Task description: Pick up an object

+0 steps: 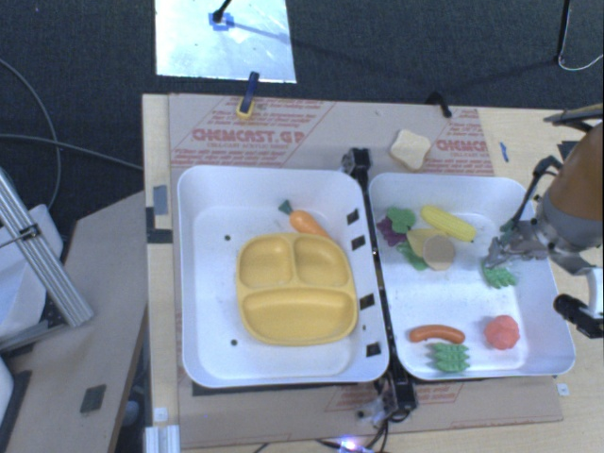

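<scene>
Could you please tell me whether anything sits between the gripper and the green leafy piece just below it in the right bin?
Nothing visible does. The gripper sits directly above the green leafy piece in the right bin, with the other toys lying off to its left.

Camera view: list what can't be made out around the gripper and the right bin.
- Gripper: too small and blurred to tell its finger state.
- Arm: cut off by the view's right edge.
- Green leafy toy: top edge partly hidden under the gripper; contact unclear.
- Round tan piece: overlaps the food pile; what lies beneath is hidden.
</scene>
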